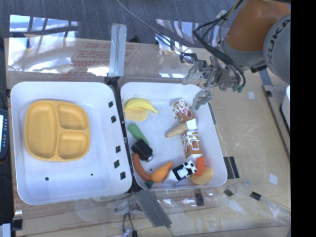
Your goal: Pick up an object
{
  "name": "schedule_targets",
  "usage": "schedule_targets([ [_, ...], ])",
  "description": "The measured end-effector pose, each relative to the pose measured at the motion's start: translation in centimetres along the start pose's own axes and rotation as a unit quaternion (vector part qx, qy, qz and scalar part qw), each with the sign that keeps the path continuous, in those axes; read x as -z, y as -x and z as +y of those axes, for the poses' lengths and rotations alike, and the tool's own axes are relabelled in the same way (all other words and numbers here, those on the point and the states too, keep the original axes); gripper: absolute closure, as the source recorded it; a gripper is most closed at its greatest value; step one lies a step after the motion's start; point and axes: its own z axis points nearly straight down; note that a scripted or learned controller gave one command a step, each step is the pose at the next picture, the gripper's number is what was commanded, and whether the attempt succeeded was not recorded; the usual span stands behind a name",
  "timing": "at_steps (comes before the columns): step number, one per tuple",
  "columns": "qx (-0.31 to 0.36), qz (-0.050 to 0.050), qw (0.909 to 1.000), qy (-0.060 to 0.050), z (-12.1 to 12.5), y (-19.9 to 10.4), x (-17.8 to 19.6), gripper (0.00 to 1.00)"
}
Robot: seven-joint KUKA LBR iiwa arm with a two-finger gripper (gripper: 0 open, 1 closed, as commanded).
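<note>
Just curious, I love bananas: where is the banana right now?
The banana lies in the right bin, at its upper left corner near the divider, just above the green vegetable.

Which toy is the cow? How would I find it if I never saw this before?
Look at the right white bin, the one crowded with toys, beside the bin holding a yellow tray. Go to its near edge, at the bottom of the picture. The cow lies there between an orange carrot and a tan rounded piece; it alone is white with black patches.
</note>
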Motion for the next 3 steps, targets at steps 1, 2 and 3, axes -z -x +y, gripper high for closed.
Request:
schedule_targets([
  [1,-0.060,0.004,0.9982,0.002,-0.1,-4.6,-11.3,0.00],
  [2,-0.084,-0.001,0.9965,0.001,1.7,-12.5,-15.3,0.00],
  [3,-0.079,-0.003,0.9968,0.000,1.9,-12.2,-14.1,1.00],
])
